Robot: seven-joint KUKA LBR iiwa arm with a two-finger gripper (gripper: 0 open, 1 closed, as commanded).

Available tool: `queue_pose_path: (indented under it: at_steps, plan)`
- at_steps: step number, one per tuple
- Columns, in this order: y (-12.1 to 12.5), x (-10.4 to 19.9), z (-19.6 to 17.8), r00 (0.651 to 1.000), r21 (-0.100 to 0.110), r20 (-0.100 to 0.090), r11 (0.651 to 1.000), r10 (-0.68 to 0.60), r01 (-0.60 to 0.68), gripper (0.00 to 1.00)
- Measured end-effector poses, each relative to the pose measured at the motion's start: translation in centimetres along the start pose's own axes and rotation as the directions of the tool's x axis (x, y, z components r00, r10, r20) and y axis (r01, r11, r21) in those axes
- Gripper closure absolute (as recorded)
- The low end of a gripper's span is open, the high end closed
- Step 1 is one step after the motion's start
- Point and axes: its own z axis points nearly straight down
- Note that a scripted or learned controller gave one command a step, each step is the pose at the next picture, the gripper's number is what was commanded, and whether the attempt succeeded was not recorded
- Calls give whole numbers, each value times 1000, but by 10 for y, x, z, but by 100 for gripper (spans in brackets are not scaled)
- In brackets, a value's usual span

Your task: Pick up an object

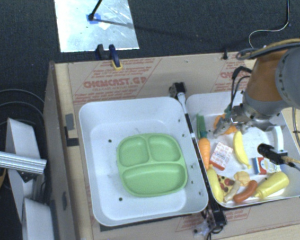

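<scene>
- The arm [274, 85] comes in from the right, and the tool [221, 127] is down over the upper-left part of the right bin [212, 105].
- Honestly can't tell whether the tool is released or clenched. It's too small and cluttered there, and I can't make out anything gripped in it.
- The closest thing is a small orange bit [230, 130], right up against the tool on its right side. I can't say if they're actually touching.
- A thin green stick [200, 125] lies along the bin's left wall, just left of the tool.
- Below that is a carrot [205, 151] pointing down the same wall, with a white-and-red packet [221, 156] just beside it.
- A banana [240, 149] lies lengthwise right of the packet, just below the tool.
- Along the bottom of the bin there's a yellow piece [214, 181] by the left wall, then a pizza slice [228, 182], a sausage [246, 191] and a yellow bottle [273, 184] on its side, all packed close together.
- A small blue-and-red carton [258, 165] sits just above the bottle.
- The left bin [103, 127] has a green divided plate [152, 163] lying flat in the middle.
- Both bins sit side by side on the cardboard-covered desk [134, 73].
</scene>
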Motion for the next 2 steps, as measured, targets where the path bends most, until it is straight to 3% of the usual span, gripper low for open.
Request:
queue_pose_path:
  at_steps: [1, 2]
  plan:
    - [-44, -9, 1, 1000, 1, 0, 1000, 2, -2, 0]
    - [47, 19, -1, 1000, -12, 1, 1000, -8, 8, 0]
